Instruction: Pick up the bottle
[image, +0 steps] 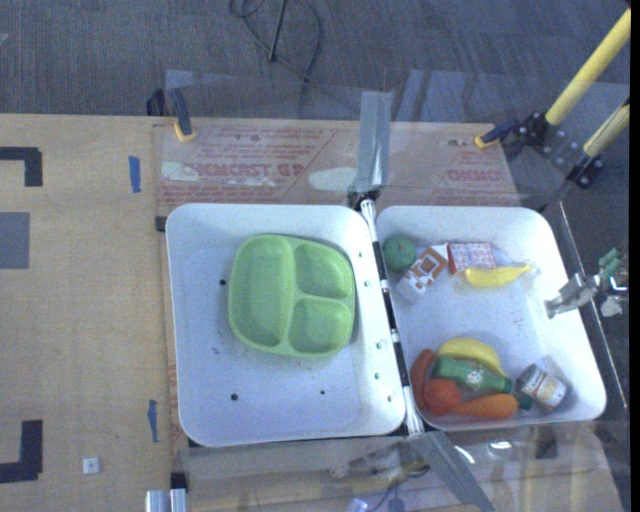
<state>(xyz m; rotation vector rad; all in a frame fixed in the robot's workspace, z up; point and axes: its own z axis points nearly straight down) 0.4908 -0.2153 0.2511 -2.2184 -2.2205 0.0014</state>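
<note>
Green and divided, a plate (292, 295) is seen in the left bin (190, 400). The bottle (473, 377) is found lying among toy food near the right bin's (560, 250) front edge. At that bin's right rim the claw (580, 293) is seen; its grip cannot be told.

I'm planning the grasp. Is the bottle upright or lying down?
Lying down: the bottle rests on its side in the right bin, wedged among toy food.

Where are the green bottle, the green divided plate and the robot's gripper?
Bottle (472, 375): camera view, middle of its green body.
Plate (292, 294): camera view, centre ridge between compartments.
Gripper (568, 298): camera view, its metal tip at the right bin's edge.
</note>
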